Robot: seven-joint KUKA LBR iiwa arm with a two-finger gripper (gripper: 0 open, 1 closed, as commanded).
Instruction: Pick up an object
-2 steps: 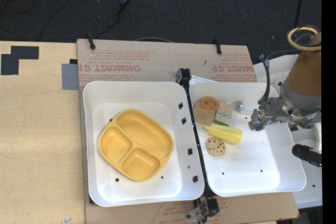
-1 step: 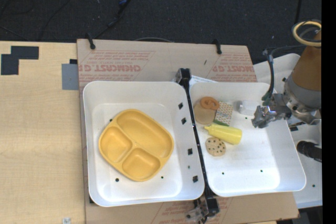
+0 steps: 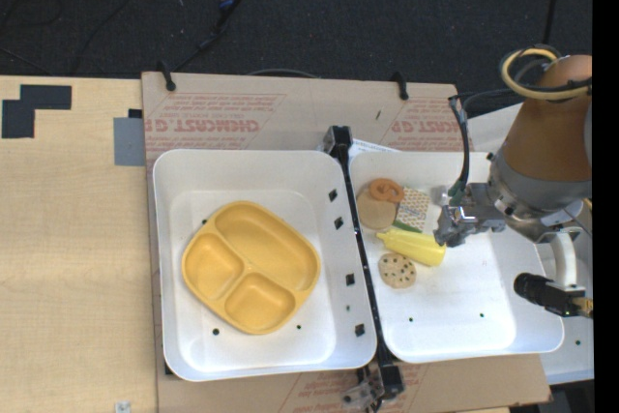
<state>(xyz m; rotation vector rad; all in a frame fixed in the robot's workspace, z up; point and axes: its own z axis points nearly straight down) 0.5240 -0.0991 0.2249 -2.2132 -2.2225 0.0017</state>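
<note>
In the right bin (image 3: 484, 324) lie several toy foods. A yellow corn cob (image 3: 412, 247) lies slantwise in the middle left. A round chocolate-chip cookie (image 3: 397, 271) sits just below it. Above the cob rest a brown doughnut-like piece (image 3: 385, 191), a tan round piece (image 3: 374, 210) and a checkered cracker (image 3: 413, 205). My gripper (image 3: 452, 229) hangs low over the bin, right beside the cob's right end. Whether it touches the cob cannot be told.
The left bin (image 3: 184, 179) holds a yellow divided plate (image 3: 250, 264) with three compartments. A black divider (image 3: 354, 247) runs between the bins. The grey and orange arm (image 3: 546, 150) fills the right bin's upper right. The right bin's lower half is bare.
</note>
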